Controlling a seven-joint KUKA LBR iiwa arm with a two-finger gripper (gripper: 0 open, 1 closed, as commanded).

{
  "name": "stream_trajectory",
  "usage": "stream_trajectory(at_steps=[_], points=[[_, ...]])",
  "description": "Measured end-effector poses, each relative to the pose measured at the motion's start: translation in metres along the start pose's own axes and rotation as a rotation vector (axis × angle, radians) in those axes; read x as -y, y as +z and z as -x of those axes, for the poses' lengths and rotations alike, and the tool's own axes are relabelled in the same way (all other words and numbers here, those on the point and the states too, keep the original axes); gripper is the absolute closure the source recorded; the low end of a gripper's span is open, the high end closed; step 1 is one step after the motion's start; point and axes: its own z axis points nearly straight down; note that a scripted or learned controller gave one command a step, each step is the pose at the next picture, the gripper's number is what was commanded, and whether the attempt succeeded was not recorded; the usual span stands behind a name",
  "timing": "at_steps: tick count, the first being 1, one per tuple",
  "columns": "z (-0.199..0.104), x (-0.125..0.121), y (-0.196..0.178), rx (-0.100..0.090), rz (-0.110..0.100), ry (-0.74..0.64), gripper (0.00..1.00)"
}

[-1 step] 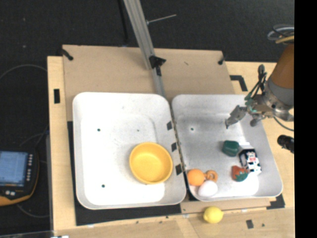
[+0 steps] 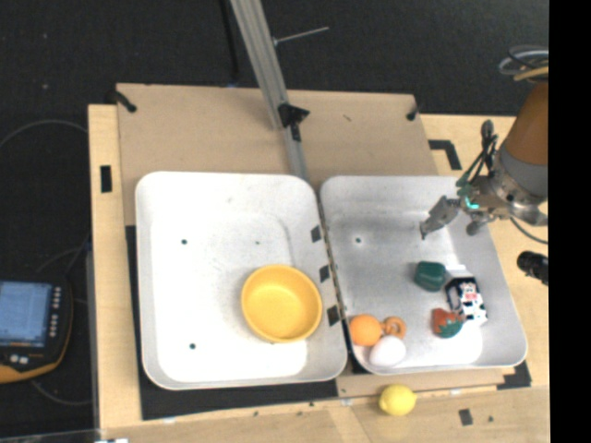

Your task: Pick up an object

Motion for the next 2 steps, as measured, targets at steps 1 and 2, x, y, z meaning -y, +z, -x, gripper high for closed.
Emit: stream_trajectory(at_steps=[1,2], points=[[0.0,0.006,0.044,0.002,-0.005,0.005,0.0],[0.001,0.008,0.096,0.002,-0.006,0.006,0.0]])
